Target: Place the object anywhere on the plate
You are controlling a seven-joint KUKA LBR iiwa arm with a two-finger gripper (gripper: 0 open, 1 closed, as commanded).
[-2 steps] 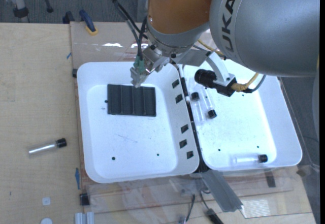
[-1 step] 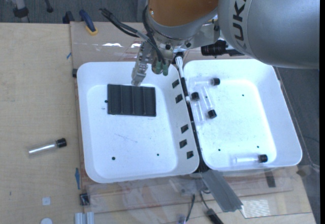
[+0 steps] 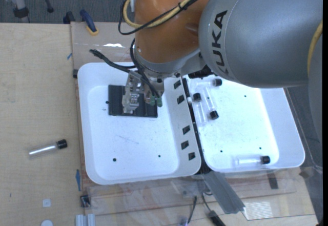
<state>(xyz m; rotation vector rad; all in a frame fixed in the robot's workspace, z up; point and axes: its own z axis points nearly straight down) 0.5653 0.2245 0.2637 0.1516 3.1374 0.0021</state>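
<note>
- My gripper [image 3: 134, 98] hangs directly over the black plate [image 3: 115, 103], and the arm's orange wrist band [image 3: 164, 20] blocks my view just behind the plate.
- I cannot tell whether the gripper is parted or closed, or whether anything sits in it; cables and metal parts crowd that spot.
- The one plate lies flat in the left bin [image 3: 84, 117], toward its far side.
- One capped vial [image 3: 47, 147] lies on the wooden bench [image 3: 31, 76], outside the bin, well to the left of the plate and nearer to me.
- Right of the plate, past the divider, the right bin [image 3: 287, 132] holds more vials. I count four black caps.
- One is the far cap [image 3: 218, 82], one is the cap by the divider [image 3: 196, 98], one is on a slanted vial [image 3: 209, 108], and one is on a near-side vial [image 3: 251, 160].
- No vial that I can see rests on the plate.
</note>
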